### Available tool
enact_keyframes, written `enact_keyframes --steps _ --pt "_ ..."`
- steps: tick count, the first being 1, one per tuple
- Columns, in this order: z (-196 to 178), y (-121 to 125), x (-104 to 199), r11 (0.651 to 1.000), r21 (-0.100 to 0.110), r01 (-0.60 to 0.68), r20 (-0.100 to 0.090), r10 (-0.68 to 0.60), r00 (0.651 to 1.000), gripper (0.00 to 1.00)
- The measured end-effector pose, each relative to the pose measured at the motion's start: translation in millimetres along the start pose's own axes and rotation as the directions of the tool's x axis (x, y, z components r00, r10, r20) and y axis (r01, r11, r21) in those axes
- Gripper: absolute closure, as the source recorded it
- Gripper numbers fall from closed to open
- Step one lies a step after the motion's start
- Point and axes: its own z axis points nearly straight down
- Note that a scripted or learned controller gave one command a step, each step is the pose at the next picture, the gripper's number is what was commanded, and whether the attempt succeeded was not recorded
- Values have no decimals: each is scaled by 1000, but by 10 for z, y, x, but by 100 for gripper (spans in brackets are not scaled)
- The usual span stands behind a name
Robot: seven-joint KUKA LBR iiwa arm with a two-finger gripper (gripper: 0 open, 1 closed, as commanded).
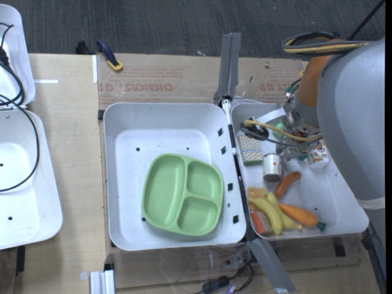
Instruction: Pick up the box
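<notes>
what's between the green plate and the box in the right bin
In the camera view, the left bin's right wall and the right bin's left rim separate the green plate from the box; otherwise just bare white bin floor.

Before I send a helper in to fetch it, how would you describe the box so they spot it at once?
Look in the right bin, the one crowded with toy food, not the left bin holding the green tray. The box lies against its left wall, just above the small metal can. It is the only flat, rectangular item, pale with a fine dotted pattern.
</notes>
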Motion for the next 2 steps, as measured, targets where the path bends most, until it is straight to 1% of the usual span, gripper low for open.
enact_keyframes --steps 1,2 --pt "1 -1 -1 1000 0 0 0 0 1000 0" --pt "89 104 315 1000 -1 8 -5 -8 1000 0"
